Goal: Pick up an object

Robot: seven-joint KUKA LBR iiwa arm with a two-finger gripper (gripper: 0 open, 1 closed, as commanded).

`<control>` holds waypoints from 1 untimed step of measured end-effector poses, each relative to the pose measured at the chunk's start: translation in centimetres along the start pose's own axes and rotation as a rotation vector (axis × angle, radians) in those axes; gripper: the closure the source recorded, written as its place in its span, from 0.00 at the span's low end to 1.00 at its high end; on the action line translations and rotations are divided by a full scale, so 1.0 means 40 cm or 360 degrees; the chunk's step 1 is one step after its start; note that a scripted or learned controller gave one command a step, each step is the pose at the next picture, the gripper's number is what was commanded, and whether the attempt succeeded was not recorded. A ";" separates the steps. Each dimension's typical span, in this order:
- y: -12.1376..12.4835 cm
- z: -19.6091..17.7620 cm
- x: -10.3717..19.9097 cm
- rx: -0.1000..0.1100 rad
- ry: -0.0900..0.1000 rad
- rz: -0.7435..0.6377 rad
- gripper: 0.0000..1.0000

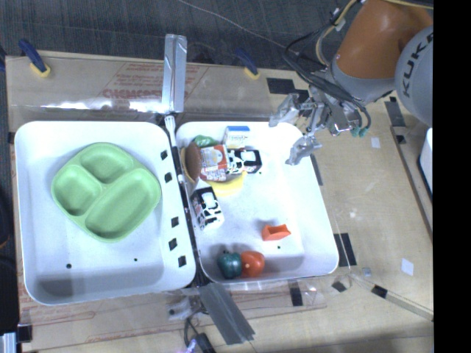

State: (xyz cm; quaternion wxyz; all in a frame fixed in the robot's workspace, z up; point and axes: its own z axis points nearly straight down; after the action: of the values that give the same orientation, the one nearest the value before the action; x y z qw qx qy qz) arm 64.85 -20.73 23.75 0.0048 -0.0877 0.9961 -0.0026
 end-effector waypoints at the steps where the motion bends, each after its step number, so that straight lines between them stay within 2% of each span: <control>1: 0.008 0.287 0.000 0.0010 -0.0019 -0.0608 0.00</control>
State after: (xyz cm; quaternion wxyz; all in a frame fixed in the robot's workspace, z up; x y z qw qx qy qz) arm 64.90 -20.45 12.29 0.0102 -0.2752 0.9613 -0.0060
